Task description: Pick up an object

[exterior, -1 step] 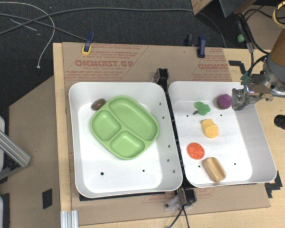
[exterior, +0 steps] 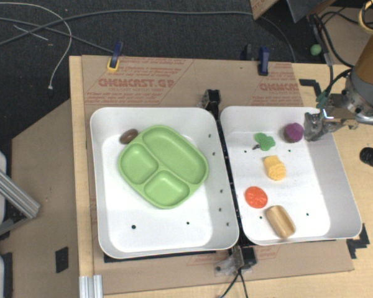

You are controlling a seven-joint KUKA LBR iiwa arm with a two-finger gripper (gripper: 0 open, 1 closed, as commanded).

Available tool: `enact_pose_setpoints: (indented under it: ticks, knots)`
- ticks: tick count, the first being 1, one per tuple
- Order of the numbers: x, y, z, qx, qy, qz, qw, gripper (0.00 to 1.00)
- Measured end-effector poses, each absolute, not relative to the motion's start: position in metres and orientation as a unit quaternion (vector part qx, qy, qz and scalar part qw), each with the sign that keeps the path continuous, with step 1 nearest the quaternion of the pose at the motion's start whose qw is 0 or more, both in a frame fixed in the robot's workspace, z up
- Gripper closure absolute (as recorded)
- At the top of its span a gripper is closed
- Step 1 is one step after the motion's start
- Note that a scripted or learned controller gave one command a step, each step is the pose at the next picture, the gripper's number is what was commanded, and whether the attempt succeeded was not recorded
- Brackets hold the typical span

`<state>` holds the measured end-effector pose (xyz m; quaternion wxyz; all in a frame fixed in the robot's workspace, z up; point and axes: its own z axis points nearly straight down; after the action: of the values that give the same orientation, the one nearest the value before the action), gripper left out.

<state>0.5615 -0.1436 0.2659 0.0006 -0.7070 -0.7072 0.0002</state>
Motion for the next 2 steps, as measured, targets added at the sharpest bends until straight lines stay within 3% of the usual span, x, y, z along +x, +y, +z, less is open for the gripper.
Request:
enact_pose_setpoints:
  ticks: [2]
  knots:
    - [0.550, -0.142, 0.152, -0.707, -0.707, 0.0017, 0.004, 0.00]
